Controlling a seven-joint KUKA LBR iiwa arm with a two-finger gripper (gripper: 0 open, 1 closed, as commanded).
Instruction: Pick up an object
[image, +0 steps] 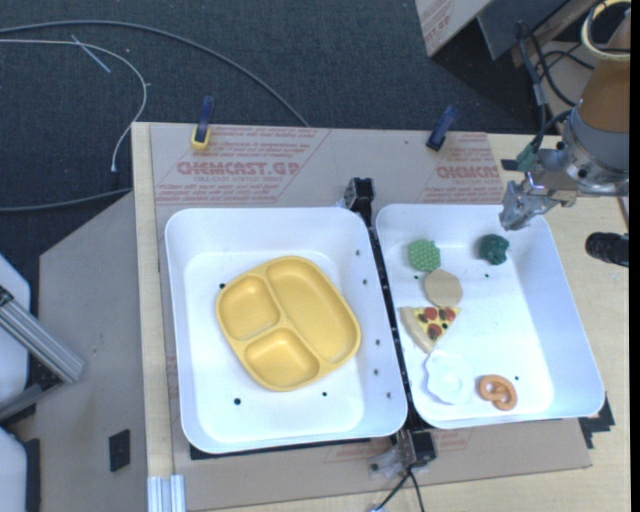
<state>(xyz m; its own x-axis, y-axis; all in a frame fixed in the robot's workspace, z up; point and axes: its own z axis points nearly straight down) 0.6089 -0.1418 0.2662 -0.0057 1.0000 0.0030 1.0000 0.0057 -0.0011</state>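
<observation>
Here the gripper (520, 207) hangs above the far rim of the right bin (570, 330), and whether it is spread or pressed together I cannot tell. A dark green toy (493, 249) sits just below it, close to the far wall. Toward the left wall lie a light green round piece (424, 255), a tan cookie (442, 289) and a pizza slice (430, 324), its tip pointing nearer and its long axis slanted. A white disc (445, 380) and pretzel (496, 391) hug the near rim. The bin's right half lies bare. The left bin (190, 330) bears a yellow divided plate (288, 322), set on a slant.
</observation>
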